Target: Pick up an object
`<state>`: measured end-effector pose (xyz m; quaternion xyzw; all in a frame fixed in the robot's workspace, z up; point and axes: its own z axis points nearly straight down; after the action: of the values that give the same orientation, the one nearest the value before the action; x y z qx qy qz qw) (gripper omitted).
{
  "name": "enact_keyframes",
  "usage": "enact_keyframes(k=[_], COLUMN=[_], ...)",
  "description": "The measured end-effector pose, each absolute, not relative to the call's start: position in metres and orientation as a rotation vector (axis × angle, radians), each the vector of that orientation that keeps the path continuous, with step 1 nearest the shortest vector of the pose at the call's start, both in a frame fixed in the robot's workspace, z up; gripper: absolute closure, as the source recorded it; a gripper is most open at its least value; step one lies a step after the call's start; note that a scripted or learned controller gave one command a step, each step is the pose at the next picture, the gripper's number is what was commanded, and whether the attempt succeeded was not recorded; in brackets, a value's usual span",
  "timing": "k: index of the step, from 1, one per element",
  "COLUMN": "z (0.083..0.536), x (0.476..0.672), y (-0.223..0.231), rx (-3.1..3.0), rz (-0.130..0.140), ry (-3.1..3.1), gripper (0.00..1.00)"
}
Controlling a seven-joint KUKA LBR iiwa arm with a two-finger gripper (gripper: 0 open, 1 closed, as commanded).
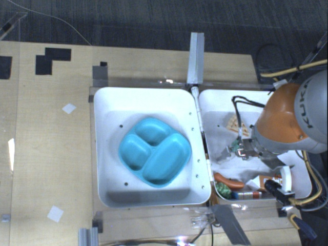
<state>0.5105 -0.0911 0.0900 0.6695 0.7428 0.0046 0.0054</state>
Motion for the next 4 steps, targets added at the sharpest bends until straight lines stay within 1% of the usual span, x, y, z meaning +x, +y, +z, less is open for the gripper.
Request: enact_keyframes(k=[1, 2, 3, 4], z=[0.094, 0.103, 0.098, 0.092], x=[0.627, 0.664, 0.664, 0.663], y=[-0.09, -0.129, -0.17, -0.195], rx=[1.891, 1.928, 1.566, 1.157], rz=[0.006, -0.017, -0.021, -0.007], ry=[2.501, 2.506, 2.763, 2.966], gripper=[0.0, 0.0, 0.0, 0.0])
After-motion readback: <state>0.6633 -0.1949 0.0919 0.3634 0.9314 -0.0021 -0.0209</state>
